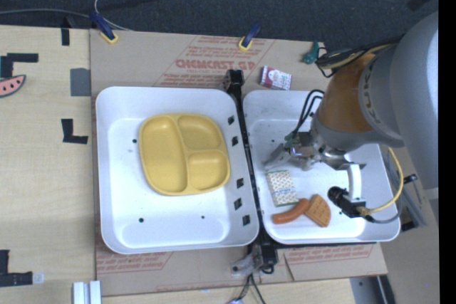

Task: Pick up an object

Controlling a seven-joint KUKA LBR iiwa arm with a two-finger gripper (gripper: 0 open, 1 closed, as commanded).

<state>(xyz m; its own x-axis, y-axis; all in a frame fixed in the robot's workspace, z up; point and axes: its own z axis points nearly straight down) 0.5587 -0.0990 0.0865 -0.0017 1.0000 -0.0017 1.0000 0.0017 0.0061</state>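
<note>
My gripper [279, 156] hangs low in the right bin [370, 153], near its left wall. Just below it lies a small pale checkered packet [281, 186], close to the gripper tip but apart from it. Toward the bin's front edge, an orange sausage-shaped piece [286, 215] lies against a brown cracker-like square [319, 211]. I see nothing held in the gripper.
A yellow divided plate [184, 153] lies in the left bin [121, 224]. A small red and white packet [274, 77] rests on the cardboard behind the right bin. The divider [246, 160] between the bins runs just left of the gripper.
</note>
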